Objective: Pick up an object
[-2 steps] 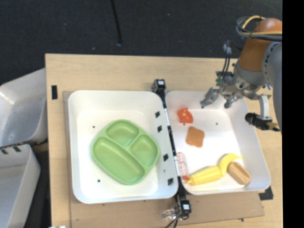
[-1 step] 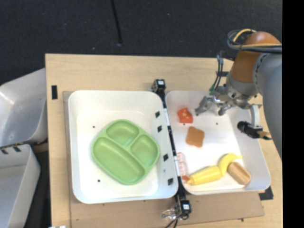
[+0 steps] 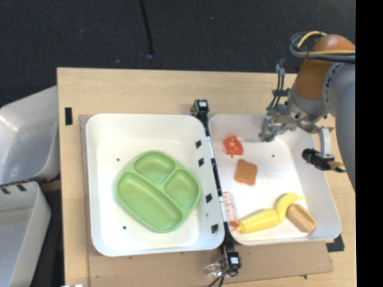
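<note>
The tool [image 3: 267,130], its opening impossible to tell, is hovering at the far end of the right bin [image 3: 317,187], near the red piece [image 3: 233,145], probably a light, stiff, smooth toy best pinched across its narrow sides.

Robot lab, wooden bench [image 3: 149,91] (two bins)

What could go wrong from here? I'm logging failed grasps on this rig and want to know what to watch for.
1. The gripper hangs near the right bin's far wall, apart from every item, so closing here would likely catch nothing.
2. The banana and the tan cylinder touch; grabbing one may shove the other.
3. The red piece looks small and could slip.
</note>
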